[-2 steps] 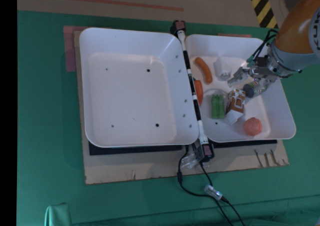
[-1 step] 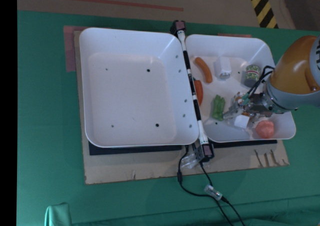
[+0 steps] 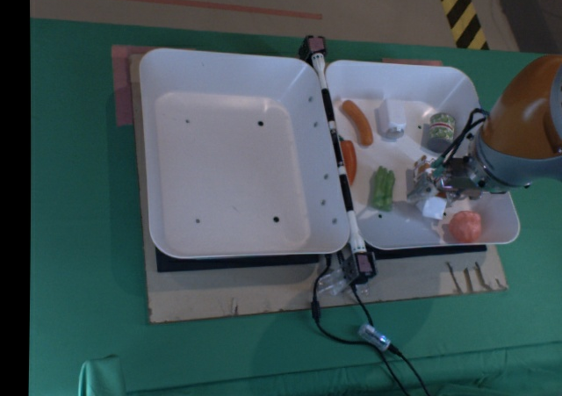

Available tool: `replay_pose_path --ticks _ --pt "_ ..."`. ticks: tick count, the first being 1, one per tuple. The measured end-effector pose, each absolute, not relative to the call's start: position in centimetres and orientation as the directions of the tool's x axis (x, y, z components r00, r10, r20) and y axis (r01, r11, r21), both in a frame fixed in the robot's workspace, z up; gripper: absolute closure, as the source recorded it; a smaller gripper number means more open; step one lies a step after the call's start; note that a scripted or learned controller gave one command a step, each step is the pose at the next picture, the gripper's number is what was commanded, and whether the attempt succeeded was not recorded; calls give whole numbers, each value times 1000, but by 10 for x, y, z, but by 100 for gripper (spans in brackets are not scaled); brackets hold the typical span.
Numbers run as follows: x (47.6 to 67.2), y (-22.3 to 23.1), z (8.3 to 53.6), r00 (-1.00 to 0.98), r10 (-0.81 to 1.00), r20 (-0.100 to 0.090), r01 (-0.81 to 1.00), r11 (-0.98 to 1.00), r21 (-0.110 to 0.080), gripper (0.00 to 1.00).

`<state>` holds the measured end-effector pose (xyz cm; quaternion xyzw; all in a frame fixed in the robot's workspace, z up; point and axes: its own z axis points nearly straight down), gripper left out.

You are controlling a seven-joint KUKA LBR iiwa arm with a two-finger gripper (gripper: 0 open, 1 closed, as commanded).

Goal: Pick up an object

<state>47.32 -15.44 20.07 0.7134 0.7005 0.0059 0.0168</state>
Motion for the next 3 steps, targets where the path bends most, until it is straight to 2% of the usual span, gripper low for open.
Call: replay_pose_path --ticks 1,2,3 --pt "503 -145 347 6 1000 -6 1000 -6 9 100" --pt "498 -71 390 6 1000 -4 1000 -6 13 100" --pt "506 -9 408 7 1000 -1 1000 -6 11 100"
